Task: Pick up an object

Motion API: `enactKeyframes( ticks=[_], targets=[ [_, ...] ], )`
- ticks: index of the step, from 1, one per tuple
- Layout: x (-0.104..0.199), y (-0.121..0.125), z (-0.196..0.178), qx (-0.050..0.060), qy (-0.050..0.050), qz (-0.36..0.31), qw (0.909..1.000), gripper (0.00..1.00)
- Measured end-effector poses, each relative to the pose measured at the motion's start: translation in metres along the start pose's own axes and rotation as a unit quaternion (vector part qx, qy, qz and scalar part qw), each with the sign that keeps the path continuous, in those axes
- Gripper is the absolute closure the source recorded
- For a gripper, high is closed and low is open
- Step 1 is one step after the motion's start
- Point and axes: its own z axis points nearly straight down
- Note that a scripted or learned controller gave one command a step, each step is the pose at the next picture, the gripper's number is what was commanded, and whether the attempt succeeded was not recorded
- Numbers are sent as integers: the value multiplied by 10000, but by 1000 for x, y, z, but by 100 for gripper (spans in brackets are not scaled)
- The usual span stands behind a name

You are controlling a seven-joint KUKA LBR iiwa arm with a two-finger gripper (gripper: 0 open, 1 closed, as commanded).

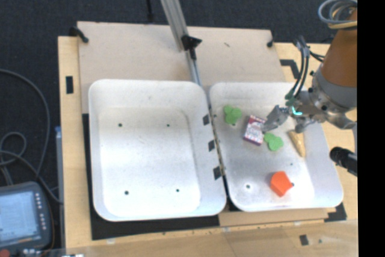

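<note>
Gripper (289, 120) hangs right of centre over the right bin (319, 189), fingers spread, grasping nothing. Likely targets sit just below-left: pink box (254, 129), green piece (274, 142). Orange block (280, 183) lies lower, well apart; loose scatter suits random picks.

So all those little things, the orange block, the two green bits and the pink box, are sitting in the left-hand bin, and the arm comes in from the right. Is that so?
Not quite. In the camera view the orange block, both green pieces and the pink box lie in the right-hand bin, not the left-hand bin. The arm does come in from the right, its tool over that same bin.
</note>
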Motion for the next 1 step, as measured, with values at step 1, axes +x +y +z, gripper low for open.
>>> enactKeyframes(
  ticks=[1],
  targets=[
    [0, 1, -2, -20, -4, 14, 10000, 0]
  ],
)
